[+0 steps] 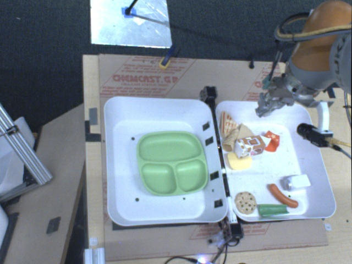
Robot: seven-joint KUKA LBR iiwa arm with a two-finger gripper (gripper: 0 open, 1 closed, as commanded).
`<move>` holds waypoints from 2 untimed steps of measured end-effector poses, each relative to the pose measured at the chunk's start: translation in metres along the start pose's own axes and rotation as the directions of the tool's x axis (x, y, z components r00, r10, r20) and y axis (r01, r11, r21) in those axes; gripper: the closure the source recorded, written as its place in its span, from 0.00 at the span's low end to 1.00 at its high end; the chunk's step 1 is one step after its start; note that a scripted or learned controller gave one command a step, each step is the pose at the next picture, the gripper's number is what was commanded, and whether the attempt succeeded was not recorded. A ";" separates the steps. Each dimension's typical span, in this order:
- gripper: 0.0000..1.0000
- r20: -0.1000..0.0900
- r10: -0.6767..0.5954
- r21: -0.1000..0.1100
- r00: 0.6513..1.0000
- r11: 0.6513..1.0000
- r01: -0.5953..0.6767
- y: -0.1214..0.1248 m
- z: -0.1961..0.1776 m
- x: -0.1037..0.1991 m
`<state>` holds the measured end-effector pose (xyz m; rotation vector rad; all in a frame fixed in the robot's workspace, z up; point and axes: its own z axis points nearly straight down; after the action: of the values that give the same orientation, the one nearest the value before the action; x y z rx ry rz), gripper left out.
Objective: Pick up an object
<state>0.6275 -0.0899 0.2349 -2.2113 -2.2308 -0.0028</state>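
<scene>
End effector (269, 104) hangs at upper edge of the right bin (316, 172), upper right of frame; can't tell its state, nothing visibly held. Pick not yet done. Toy food lies mid-bin: box (250, 146), hotdog (283, 195), cookie (245, 202). Descent and grasp left.

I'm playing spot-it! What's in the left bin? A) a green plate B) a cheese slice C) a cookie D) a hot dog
A: the green plate with three sections lies in the left bin; the cookie, hot dog and cheese lie in the right bin.
</scene>
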 end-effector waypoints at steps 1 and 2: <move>1.00 0.000 0.000 0.003 1.000 1.000 0.000 -0.019 0.018 0.050; 1.00 0.001 0.002 0.002 1.000 1.000 -0.002 -0.025 0.018 0.070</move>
<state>0.6017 -0.0205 0.2166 -2.2126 -2.2285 -0.0004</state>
